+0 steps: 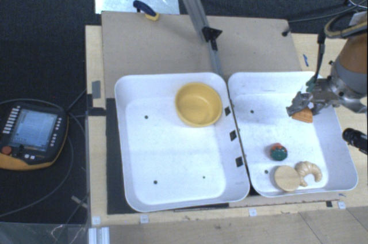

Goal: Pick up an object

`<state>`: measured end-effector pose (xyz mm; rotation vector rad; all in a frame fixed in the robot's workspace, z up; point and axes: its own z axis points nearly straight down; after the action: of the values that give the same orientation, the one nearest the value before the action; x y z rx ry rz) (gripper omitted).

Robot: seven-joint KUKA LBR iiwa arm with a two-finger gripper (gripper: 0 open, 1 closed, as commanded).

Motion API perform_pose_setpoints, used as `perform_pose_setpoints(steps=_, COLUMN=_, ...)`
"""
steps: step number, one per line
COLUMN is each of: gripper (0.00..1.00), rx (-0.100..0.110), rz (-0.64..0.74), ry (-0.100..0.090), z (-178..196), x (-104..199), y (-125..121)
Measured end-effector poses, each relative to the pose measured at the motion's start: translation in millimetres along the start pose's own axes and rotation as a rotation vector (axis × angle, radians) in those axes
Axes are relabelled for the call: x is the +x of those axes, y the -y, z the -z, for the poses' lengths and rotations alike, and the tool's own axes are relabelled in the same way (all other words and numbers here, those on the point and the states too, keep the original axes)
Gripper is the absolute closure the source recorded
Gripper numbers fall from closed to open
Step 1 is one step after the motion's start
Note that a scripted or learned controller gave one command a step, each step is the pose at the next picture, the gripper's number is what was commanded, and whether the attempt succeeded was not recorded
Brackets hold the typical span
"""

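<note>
We've got the gripper [301, 106] parked at the right bin's [256, 84] 2 o'clock, right over an orange wedge [303, 117], probably lining up a grab, though we can't tell how its jaws stand.

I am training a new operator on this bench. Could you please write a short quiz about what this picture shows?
1. True or false: the round yellow bowl is in the right white bin.
2. Which object lies directly under the gripper? A) orange wedge-shaped piece B) small green and red ball C) tan croissant-shaped toy
3. Fill in: the flat round beige disc touches the ____.

Key: 1 false, it is in the left white bin; 2 A; 3 croissant-shaped toy.
</note>
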<state>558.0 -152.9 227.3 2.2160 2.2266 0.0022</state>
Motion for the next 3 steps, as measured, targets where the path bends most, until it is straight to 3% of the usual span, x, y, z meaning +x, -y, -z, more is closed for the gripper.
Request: perform_pose_setpoints(steps=3, gripper=1.0, rx=0.0, rz=0.001, ry=-0.001, z=9.5, x=161.1, y=-43.0)
